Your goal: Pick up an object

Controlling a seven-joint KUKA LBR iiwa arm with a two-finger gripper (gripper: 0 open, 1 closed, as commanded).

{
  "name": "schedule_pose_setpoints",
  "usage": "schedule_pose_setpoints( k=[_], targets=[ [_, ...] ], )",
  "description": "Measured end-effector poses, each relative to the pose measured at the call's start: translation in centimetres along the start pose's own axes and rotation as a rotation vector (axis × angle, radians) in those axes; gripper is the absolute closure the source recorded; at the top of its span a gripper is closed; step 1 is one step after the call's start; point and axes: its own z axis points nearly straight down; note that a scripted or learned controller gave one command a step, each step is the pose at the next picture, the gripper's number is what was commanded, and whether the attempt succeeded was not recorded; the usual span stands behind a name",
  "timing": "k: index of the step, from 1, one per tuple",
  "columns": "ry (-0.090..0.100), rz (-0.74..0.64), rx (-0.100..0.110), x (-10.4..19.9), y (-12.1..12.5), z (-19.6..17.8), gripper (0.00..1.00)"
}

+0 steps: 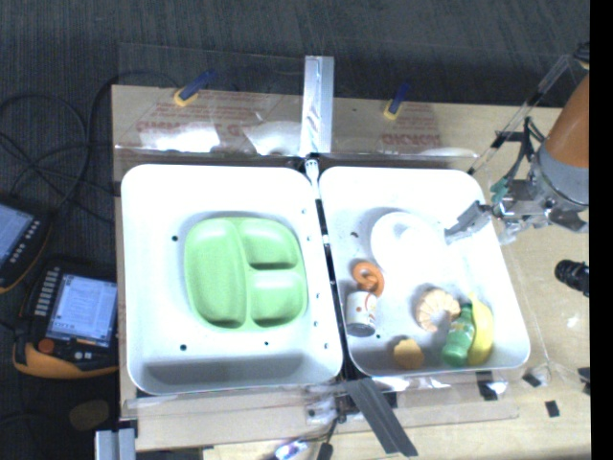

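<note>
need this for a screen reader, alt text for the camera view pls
A grey robot arm's gripper hovers over the upper right of the right white bin, which holds a white plate, a banana, a green bottle and other small items. The left bin holds a green divided tray.

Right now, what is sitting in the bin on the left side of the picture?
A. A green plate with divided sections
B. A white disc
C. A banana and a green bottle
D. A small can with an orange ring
A: the green divided plate lies in the left bin, while the banana, green bottle, small can and white disc are all in the right bin.
</note>
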Motion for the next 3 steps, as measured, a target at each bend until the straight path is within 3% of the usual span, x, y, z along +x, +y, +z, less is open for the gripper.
schedule_pose_setpoints(
  k=[1, 2, 3],
  targets=[
    [0.0, 0.0, 0.0, 0.0, 0.0, 0.0, 0.0],
    [-0.003, -0.053, 0.0, 1.2, 5.1, 4.4, 0.0],
    [-0.001, 0.257, 0.002, -0.5, -2.7, 12.7, 0.0]
  ],
)
